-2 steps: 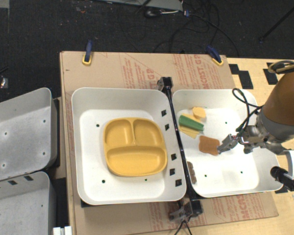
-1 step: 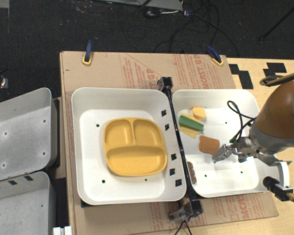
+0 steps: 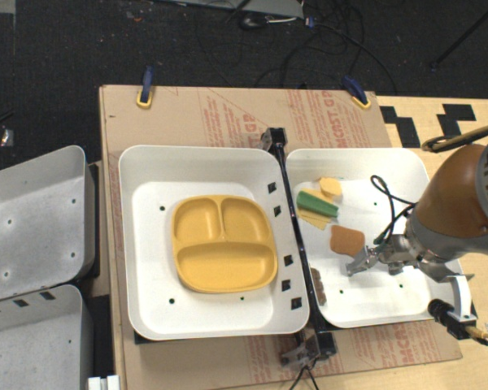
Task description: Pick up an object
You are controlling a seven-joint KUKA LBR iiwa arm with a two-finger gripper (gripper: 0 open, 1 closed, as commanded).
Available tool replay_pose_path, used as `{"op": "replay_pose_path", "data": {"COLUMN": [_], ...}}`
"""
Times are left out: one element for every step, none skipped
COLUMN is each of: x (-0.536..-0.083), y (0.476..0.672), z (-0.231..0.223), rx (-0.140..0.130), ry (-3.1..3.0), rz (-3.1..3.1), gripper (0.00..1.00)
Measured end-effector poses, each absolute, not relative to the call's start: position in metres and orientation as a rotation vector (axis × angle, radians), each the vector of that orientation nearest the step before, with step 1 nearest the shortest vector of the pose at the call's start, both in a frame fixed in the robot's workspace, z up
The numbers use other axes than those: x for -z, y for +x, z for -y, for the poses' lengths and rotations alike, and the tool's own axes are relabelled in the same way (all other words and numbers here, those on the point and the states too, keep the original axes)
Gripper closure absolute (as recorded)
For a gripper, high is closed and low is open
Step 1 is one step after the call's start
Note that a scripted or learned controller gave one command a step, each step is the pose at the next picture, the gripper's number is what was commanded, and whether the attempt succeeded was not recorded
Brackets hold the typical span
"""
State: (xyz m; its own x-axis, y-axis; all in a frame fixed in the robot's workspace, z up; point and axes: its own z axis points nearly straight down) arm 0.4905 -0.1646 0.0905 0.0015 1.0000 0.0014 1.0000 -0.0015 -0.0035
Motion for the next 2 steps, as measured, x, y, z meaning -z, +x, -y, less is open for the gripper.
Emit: {"op": "replay_pose_path", "data": {"x": [-0.102,-0.161], "y": [0.491,0.485], "z": [0.164,0.160], "rx": [0.000,0.002], "ry": [-2.224,-2.221], "rz": [2.218,2.226], "gripper": [1.00,1.00]}}
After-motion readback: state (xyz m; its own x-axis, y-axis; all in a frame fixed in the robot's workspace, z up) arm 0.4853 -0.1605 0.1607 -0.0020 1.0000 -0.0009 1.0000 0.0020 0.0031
